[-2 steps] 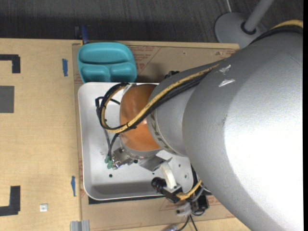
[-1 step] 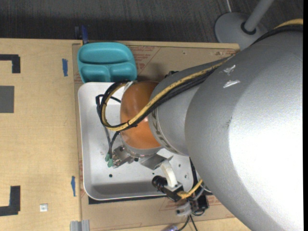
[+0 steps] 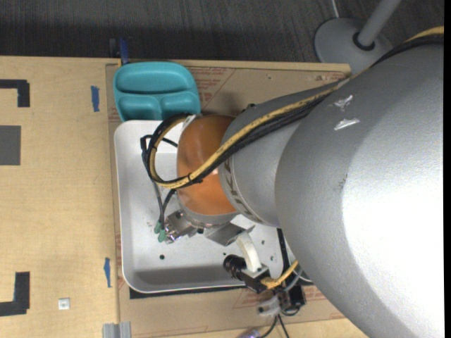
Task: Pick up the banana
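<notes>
The grey arm [image 3: 338, 189] reached from the right over the white bin [image 3: 134, 210], its bulk covering the gripper, so I could not tell its state. The banana lay somewhere hidden under the arm. A blind descent risked closing on nothing or striking the bin floor beside the teal tray [image 3: 156, 90].

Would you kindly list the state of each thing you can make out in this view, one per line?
Shallow white plastic bin: flat on the bench, much of it covered by the arm.
Teal moulded plastic tray: lying just beyond the bin's far edge, upright.
Grey arm with orange band: reaching down over the bin.
Black and yellow cables: looped loosely beside the orange band.
</notes>
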Action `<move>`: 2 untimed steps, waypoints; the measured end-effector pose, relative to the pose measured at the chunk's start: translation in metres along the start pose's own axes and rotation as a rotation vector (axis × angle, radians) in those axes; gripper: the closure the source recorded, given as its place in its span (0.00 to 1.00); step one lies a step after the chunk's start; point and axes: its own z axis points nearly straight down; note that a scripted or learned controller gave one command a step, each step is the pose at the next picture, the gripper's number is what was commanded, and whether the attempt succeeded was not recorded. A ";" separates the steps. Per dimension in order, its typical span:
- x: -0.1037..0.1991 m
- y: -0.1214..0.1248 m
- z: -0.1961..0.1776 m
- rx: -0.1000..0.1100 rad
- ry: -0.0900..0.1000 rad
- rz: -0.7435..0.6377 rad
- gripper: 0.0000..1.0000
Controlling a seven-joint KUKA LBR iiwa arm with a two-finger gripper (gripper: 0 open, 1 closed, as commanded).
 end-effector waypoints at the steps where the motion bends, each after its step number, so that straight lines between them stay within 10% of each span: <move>1: 0.000 0.001 -0.010 -0.002 0.000 0.001 1.00; 2: 0.000 0.001 -0.019 -0.004 -0.001 0.001 1.00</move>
